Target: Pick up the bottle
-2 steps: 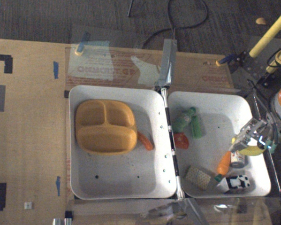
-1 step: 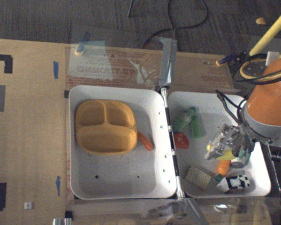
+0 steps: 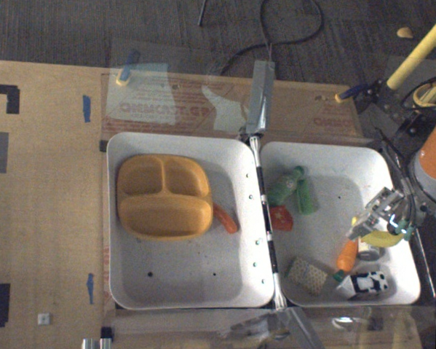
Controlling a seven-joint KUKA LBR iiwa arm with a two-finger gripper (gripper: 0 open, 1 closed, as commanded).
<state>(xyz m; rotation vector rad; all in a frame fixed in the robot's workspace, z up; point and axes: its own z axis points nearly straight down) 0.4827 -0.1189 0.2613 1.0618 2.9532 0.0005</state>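
Two white bins are sitting side by side as the gripper [image 3: 380, 209] is hovering low over the right bin [image 3: 335, 162], near its right wall; whether it is open cannot be told. Well to the gripper's left, the green bottle [image 3: 284, 186] is lying tilted beside a green block [image 3: 306, 197], with a red piece [image 3: 281, 219] just below. An orange carrot [image 3: 347, 255] is lying just beneath the gripper.

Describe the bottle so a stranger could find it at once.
Look in the right bin, at its upper left near the divider. The bottle lies there tilted, green with a narrow neck. Beside it sits a plain green block, and below it a red piece.
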